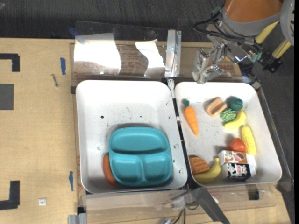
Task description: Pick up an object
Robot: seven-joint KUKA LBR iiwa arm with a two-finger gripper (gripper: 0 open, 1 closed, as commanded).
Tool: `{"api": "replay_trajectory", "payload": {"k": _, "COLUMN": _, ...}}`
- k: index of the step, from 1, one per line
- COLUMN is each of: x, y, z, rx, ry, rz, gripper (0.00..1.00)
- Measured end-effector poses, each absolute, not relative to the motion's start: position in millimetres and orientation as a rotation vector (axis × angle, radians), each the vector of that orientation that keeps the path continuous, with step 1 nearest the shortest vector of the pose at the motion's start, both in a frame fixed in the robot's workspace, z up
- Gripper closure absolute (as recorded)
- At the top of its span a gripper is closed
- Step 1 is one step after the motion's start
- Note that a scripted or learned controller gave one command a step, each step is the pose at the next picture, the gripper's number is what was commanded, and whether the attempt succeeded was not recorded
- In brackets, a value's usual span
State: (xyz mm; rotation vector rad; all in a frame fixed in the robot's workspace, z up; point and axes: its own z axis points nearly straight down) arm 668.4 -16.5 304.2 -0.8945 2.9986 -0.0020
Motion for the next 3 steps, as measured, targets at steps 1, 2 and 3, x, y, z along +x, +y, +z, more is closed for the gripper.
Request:
{"api": "replay_trajectory", "payload": {"k": 1, "x": 668.3, "y": -15.4, "z": 324.6, "rx": -1.205, "ry": 2.888, "rz": -0.003, "gripper": 1.00}}
{"api": "replay_trajectory", "payload": {"k": 2, "x": 668.1, "y": -12.4, "z": 326.9, "rx": -1.380, "ry": 2.810, "rz": -0.003, "gripper": 1.00}}
{"api": "replay_trajectory", "payload": {"k": 3, "x": 667.6, "y": -14.2, "z": 318.5, "rx": -1.491, "ry": 2.759, "rz": 0.001, "gripper": 1.00}}
